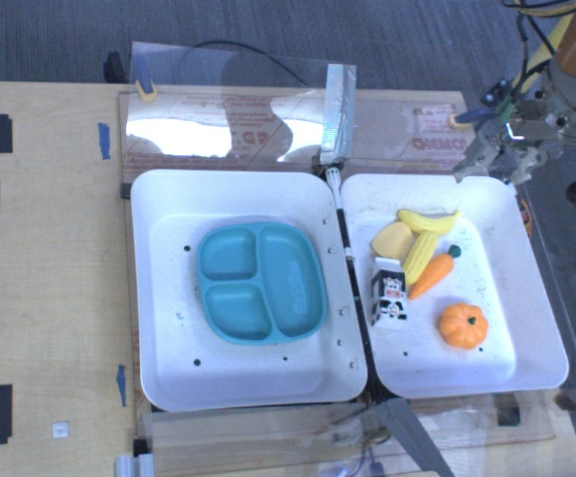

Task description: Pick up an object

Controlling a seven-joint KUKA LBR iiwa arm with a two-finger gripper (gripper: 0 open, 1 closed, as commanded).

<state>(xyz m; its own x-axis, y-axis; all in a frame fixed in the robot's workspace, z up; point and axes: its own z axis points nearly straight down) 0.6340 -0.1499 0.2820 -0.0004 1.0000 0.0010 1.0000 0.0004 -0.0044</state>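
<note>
Beyond the far right corner of the right bin (pixel 536 366), your claw (pixel 511 152) hangs over the bench edge rather than over the bin's contents, and you cannot tell from this slanted view whether it is spread or closed; nothing shows in it. So, as far as you can judge, the pick has not begun: every candidate lies untouched in the right bin.

Take the orange pumpkin (pixel 464 325) as your landmark. It sits alone toward the bin's near right part, well apart from the claw. Up and to the left of the pumpkin, the carrot (pixel 431 273) lies slanted, touching the corn cob (pixel 419 254) beside it. Further up from the pumpkin, the banana (pixel 428 221) lies across the top of the group, with a pale yellow rounded fruit (pixel 392 239) just at its left. Left of the pumpkin stands a small black and white carton (pixel 390 294).

Far left of the pumpkin, the left bin (pixel 159 346) carries a teal divided plate (pixel 262 282).

What remains for you is all of it: travel over the bin, descend, close, lift. The lone pumpkin looks the least crowded target.
</note>
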